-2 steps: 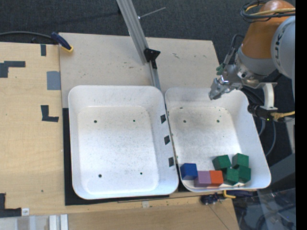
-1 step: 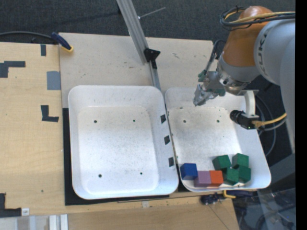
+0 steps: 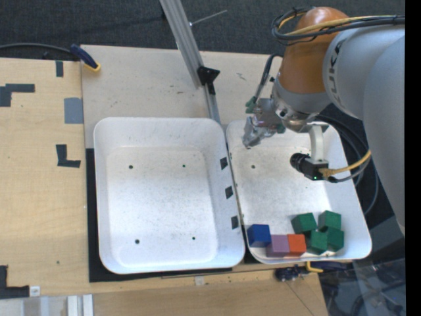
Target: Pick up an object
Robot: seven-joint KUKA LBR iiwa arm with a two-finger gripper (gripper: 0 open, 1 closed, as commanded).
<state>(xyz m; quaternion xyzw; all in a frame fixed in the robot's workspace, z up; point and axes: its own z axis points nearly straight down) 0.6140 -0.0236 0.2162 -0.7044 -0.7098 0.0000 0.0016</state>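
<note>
1. A pale wooden bench (image 3: 39, 176) over dark carpet bears two shallow white plastic bins: the left bin (image 3: 105, 143) and the right bin (image 3: 352, 196).
2. The grey arm's two-finger gripper (image 3: 252, 137) hangs over the right bin's far left corner; nothing sits between its fingers, and how far apart they are cannot be told.
3. Along the right bin's near edge cluster a blue cube (image 3: 259, 234), a purple block (image 3: 280, 244), an orange block (image 3: 297, 243) and several green blocks (image 3: 320, 230), well apart from the gripper.
</note>
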